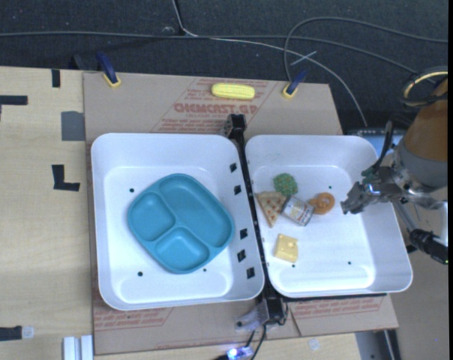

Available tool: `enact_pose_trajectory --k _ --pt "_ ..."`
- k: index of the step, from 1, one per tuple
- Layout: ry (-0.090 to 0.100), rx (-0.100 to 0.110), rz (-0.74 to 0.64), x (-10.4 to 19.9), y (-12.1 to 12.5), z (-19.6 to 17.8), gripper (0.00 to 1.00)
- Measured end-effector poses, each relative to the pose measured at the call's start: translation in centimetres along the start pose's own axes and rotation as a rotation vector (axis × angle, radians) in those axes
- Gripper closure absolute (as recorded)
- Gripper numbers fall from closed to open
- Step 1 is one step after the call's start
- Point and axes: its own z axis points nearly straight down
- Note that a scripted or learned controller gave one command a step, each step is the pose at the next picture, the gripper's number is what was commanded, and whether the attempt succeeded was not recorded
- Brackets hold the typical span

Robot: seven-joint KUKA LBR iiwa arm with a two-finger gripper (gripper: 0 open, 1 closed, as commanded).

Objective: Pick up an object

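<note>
The right bin (361, 265) holds a green broccoli piece (285, 183), a tan cracker wedge (271, 206), a small silver can (297, 211), an orange donut-shaped piece (323, 202) and a yellow cheese block (286, 247). My gripper (355, 202) hangs over the right part of this bin, just right of the orange piece and apart from it. Nothing shows between its fingers.
The left bin (114, 201) carries a blue divided plate (180, 222). A yellow corn cob (232, 91) lies on the cardboard behind the bins. Black cables cross the dark floor at the back. The grey arm (425, 148) stands along the right bin's right wall.
</note>
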Motion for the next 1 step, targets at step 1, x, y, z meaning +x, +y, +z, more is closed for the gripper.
enact_pose_trajectory --k 1 --pt "0.003 0.003 -0.005 4.83 1.99 -1.12 1.0"
